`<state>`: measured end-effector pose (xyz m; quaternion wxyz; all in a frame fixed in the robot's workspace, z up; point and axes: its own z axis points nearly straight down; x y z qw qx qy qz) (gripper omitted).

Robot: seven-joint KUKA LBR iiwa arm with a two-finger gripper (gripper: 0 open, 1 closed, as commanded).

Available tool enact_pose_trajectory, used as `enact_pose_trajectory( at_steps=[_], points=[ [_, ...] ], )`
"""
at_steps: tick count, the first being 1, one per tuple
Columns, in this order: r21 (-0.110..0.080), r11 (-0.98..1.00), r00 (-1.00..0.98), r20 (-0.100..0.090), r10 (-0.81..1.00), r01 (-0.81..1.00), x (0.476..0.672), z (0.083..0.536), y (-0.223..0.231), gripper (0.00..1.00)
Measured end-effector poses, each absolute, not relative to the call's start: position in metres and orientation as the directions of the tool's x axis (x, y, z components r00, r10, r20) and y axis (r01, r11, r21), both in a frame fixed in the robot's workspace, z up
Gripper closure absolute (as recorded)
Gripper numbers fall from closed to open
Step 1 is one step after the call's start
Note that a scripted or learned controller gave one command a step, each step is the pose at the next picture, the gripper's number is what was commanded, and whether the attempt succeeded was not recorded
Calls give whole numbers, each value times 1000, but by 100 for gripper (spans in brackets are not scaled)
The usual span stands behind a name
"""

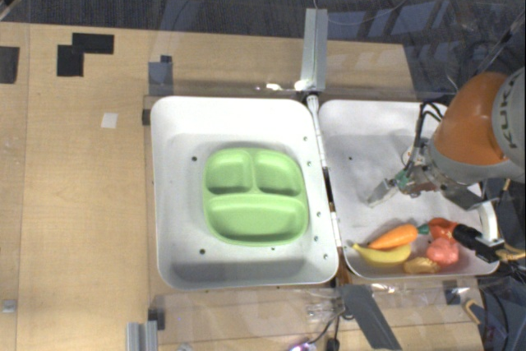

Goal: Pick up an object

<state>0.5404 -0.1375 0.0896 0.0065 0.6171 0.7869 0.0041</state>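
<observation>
Toy foods lie in a cluster along the front edge of the right bin: an orange carrot, a yellow banana under it, a red piece, a pink piece and a small amber piece. My gripper hangs over the middle of this bin, below the orange wrist band. It is above and behind the carrot, apart from the foods. I see nothing held in it.
The left bin holds a green divided plate. A metal post stands behind the seam between the bins. A black part sticks over the right bin's front right corner.
</observation>
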Motion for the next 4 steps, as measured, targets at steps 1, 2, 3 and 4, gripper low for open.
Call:
enact_pose_trajectory(
  at_steps=[1,2,3,4],
  points=[
    [6,209,-209,-3,978,978,489,92,-153,0],
    [13,209,-209,-3,978,978,492,103,-151,100],
    [13,209,-209,-3,978,978,492,103,-151,0],
    [4,142,-142,-1,990,990,547,104,-178,0]
  ],
)
